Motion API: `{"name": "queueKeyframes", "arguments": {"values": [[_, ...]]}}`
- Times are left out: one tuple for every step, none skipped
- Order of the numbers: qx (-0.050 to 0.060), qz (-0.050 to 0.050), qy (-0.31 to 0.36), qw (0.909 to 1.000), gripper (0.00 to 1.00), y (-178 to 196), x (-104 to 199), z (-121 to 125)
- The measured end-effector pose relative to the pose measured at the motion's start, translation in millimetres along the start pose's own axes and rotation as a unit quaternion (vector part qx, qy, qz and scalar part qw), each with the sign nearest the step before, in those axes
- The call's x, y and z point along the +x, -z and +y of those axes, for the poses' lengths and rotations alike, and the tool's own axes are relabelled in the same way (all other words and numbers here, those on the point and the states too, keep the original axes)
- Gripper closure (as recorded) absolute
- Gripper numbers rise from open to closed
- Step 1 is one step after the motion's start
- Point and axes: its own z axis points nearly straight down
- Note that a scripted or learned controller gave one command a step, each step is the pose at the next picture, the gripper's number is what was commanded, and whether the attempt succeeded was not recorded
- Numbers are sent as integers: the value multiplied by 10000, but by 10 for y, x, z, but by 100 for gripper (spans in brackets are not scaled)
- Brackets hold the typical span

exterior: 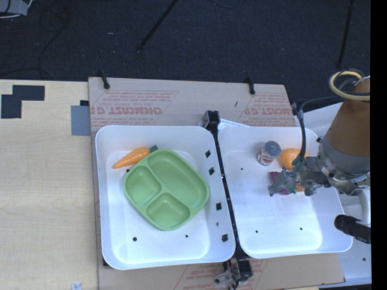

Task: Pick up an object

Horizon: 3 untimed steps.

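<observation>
- Two white bins sit side by side on a cardboard sheet [181, 101] atop a pale wooden bench [42, 192], seen from above at a slant.
- In the left bin [115, 246], a green tray [166, 189] with three compartments lies flat, turned at an angle to the bin's walls.
- A toy carrot [131, 157], orange with a dark green top, lies just beside the tray's upper left edge, its tip pointing to the left wall.
- In the right bin [278, 234], a small can [268, 152] with a grey lid stands upright near the far wall.
- An orange ball [288, 157] rests just to the right of the can, close to it.
- The arm [351, 138], its orange band above a grey wrist, reaches in over the right bin's right side.
- The gripper [295, 183] hangs low over the bin floor, just in front of the ball.
- A small grey and purple object [279, 182] sits at the gripper's tip, with green and orange bits showing beside it; what it is cannot be made out.
- Whether the tool is released or clenched, and whether that object is grasped, cannot be told from this view.
- A black clip [211, 118] sits where the two bins meet at the far edge.
</observation>
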Motion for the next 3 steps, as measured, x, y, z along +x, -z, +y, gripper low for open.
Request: {"name": "queueKeyframes", "arguments": {"values": [[-51, -8, 8, 10000, 0, 49, -3, 19], [-25, -2, 10, 10000, 0, -494, 111, 20], [-28, -4, 4, 10000, 0, -941, 77, 35]]}}
